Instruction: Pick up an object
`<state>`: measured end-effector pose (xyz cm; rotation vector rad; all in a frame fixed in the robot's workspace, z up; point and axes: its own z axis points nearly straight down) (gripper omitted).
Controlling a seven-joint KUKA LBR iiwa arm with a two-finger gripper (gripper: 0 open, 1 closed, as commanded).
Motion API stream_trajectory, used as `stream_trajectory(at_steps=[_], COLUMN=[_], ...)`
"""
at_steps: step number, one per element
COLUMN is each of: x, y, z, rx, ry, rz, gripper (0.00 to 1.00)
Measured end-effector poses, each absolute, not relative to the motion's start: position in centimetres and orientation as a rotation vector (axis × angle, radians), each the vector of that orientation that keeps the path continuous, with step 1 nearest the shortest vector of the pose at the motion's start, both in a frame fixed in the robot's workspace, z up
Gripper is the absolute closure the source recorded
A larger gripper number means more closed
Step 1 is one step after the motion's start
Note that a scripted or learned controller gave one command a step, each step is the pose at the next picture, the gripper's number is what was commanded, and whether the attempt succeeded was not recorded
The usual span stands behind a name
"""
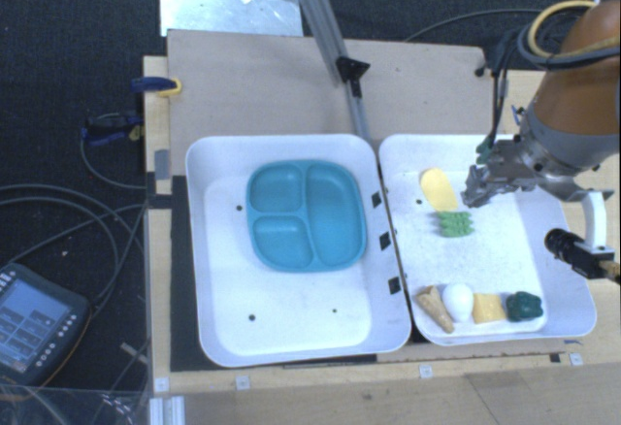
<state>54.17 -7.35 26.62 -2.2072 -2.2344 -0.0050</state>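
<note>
My gripper (477, 192) hangs low over the right bin (553, 258), between a yellow oblong piece (437, 187) on its left and a small green piece (454, 224) just below it. Along the right bin's front edge lie a tan cone-shaped piece (434, 307), a white egg (458, 301), a yellow block (488, 308) and a dark green piece (524, 307). I see nothing between the fingers.
The left bin (223, 316) holds a teal divided plate (306, 215). A slanted metal pole (325, 16) crosses the bench behind the bins. A black fixture (572, 253) sticks in at the right bin's right rim. Cables and a pendant lie on the floor at left.
</note>
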Motion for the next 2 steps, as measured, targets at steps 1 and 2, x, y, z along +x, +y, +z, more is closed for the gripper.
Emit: stream_trajectory(at_steps=[1,2], x=[53.3,52.0], y=[-1.0,4.7], z=[26.4,26.4], rx=[-2.206,-2.207], ry=[-2.235,-2.234], rz=[-0.004,-0.004], gripper=[1.0,1.0])
